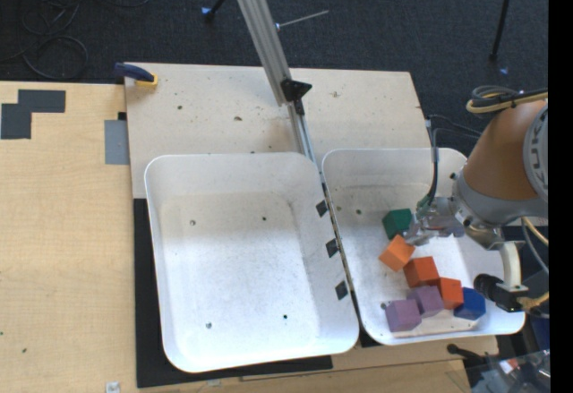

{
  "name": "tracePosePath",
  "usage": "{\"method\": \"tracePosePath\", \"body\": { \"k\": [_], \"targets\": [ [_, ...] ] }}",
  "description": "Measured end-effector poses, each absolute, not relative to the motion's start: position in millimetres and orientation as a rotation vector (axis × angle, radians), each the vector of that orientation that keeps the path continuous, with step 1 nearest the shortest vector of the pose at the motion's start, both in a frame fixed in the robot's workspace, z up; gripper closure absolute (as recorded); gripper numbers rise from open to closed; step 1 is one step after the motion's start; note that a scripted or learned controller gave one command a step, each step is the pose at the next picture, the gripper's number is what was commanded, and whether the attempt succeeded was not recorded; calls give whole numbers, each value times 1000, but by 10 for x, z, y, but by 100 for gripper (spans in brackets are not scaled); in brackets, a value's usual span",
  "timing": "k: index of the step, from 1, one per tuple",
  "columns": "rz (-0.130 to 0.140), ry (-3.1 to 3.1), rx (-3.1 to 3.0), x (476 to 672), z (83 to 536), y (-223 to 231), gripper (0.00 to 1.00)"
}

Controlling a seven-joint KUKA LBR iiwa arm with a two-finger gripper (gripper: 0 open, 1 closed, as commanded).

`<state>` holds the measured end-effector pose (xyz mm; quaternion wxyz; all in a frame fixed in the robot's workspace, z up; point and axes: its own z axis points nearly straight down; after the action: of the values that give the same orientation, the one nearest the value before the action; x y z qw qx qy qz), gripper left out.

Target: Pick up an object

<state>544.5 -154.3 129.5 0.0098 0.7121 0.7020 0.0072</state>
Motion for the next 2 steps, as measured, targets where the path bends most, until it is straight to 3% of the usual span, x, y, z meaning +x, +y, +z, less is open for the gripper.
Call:
{"method": "tracePosePath", "body": {
  "k": [1, 2],
  "targets": [
    [3, 2224, 2214, 5443, 1924, -1591, 100],
    [2, 2220, 2218, 5521, 2409, -1667, 100]
  ]
}}
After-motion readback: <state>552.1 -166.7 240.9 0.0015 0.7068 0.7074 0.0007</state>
